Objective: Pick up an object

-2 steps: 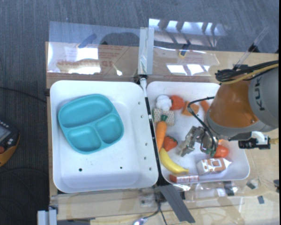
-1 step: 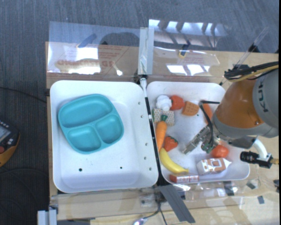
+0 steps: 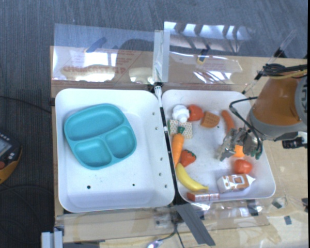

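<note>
**Gripper low in the right bin among plastic toy food**

The left shallow white bin (image 3: 93, 190) is smooth moulded plastic with rounded corners; in it lies a glossy teal divided plate (image 3: 99, 135) with three compartments, tilted a little, nothing on it.

The right shallow white bin (image 3: 268, 182) holds a scatter of small, shiny toy foods. Along its left side lie a long orange carrot with a green top (image 3: 177, 148), a curved yellow banana (image 3: 186, 177) and a red strawberry (image 3: 188, 157). Near the top sit a white knob-shaped piece (image 3: 180, 111), a red tomato-like piece (image 3: 195, 112), an orange wedge (image 3: 210, 120) and a slim orange-red sausage shape (image 3: 228, 120). At the bottom lies a small white and orange carton (image 3: 234, 182), flat on its side.

The grey metal gripper (image 3: 231, 148) is down in the right bin, right of centre. A small orange piece (image 3: 238, 150) sits against it and a round red tomato (image 3: 242, 166) lies just below. Whether its claw is wide, narrow or holding anything cannot be told.
</note>
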`<state>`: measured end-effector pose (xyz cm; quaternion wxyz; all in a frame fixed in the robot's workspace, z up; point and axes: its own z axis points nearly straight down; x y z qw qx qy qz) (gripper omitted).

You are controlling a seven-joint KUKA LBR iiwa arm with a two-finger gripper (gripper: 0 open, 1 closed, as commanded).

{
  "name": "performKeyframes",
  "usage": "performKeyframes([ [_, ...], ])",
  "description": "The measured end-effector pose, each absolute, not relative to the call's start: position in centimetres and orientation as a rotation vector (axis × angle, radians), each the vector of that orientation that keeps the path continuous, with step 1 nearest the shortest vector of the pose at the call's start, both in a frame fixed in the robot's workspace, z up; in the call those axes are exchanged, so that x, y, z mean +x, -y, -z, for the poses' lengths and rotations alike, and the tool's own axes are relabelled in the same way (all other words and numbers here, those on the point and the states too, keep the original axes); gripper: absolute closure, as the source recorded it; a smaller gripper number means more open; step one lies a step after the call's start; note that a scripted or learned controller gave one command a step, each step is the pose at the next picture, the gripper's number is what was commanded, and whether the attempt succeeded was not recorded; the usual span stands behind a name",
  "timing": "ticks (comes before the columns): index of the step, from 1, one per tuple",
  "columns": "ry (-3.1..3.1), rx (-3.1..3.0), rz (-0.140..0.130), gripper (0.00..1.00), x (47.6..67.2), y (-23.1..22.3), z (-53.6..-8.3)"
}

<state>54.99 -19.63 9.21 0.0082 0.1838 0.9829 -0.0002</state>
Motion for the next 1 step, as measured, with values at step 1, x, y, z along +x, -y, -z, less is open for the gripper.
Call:
performKeyframes([
  [1,-3.041,0.771,0.0,1.0,54.55,15.63,-24.69],
])
